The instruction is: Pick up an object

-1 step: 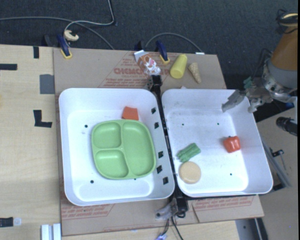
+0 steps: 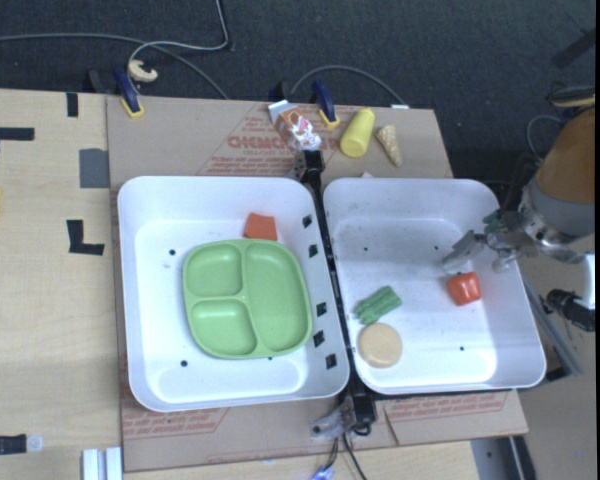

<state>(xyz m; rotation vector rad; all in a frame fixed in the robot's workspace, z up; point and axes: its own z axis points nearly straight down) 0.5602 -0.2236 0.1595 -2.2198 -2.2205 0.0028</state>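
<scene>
Reaching in from the right, the grey arm with its orange band (image 2: 570,158) holds its gripper (image 2: 480,251) over the upper right part of the right bin (image 2: 420,193). Two fingers (image 2: 460,249) show, spread apart, one stretching left toward the bin's middle and the other pointing down near the right wall; nothing sits between them. Just below the gripper lies a small red-orange block (image 2: 465,288), close to the lower finger, though whether it touches cannot be told. Farther left in the same bin rests a green ridged piece (image 2: 378,304), and just beneath it a round tan disc (image 2: 380,346). The left bin (image 2: 140,268) holds a green divided plate (image 2: 246,298) with three compartments and an orange block (image 2: 261,227) just above the plate's upper rim. Behind the bins, on the cardboard, lie a yellow cylinder (image 2: 357,133) and a small carton (image 2: 295,126).
</scene>
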